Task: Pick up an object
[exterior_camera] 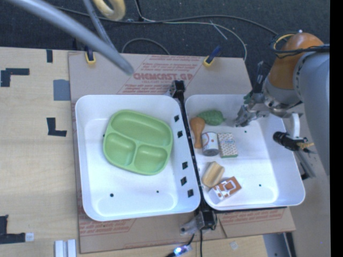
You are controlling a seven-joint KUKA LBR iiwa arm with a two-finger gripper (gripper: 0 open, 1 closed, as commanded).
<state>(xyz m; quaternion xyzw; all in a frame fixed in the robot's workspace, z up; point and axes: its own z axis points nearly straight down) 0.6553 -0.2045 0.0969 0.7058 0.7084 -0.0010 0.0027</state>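
Observation:
The right bin (278,181) holds several small objects along its left side: a green lumpy item (210,116), an orange carrot-like piece (198,129), a small can (209,143), a speckled block (228,145), a tan bread-like piece (213,173) and an orange-and-white packet (225,188). My gripper (244,116) hangs over the bin's upper middle, to the right of the green item and above the speckled block. It is small and dark against the bin. Nothing shows between its fingers.
The left bin (91,186) holds a green divided plate (138,142). A black divider (184,143) separates the bins. The grey arm with its orange band (292,63) fills the upper right. A black fitting (289,140) sits by the right bin's right rim.

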